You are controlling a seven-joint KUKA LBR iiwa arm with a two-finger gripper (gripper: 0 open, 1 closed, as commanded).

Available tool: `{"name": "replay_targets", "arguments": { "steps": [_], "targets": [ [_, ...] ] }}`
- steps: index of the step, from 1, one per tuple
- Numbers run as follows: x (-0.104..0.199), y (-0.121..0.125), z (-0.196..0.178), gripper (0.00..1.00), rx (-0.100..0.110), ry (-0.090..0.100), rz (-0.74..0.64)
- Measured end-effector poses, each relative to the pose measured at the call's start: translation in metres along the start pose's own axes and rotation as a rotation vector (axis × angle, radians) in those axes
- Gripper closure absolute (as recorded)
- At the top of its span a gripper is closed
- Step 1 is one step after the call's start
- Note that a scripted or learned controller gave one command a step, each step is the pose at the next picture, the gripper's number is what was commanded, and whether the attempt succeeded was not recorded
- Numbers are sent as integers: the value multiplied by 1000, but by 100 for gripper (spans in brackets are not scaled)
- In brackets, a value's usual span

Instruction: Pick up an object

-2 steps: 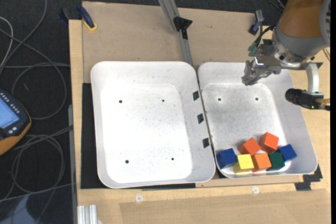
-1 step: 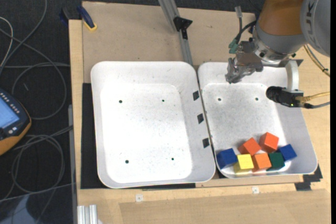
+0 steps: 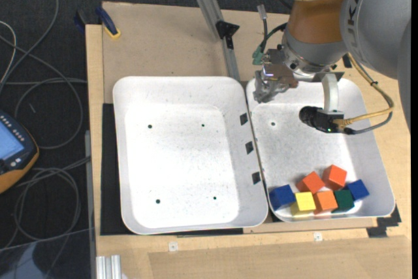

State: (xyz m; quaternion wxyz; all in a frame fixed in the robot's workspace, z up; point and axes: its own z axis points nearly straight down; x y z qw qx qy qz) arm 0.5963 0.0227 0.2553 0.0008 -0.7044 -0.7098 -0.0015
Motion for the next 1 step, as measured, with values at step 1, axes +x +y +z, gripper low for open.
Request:
{"name": "replay_targets", "arguments": {
  "steps": [1],
  "targets": [
    [44, -11, 6, 100, 3, -1, 2]
  ]
}}
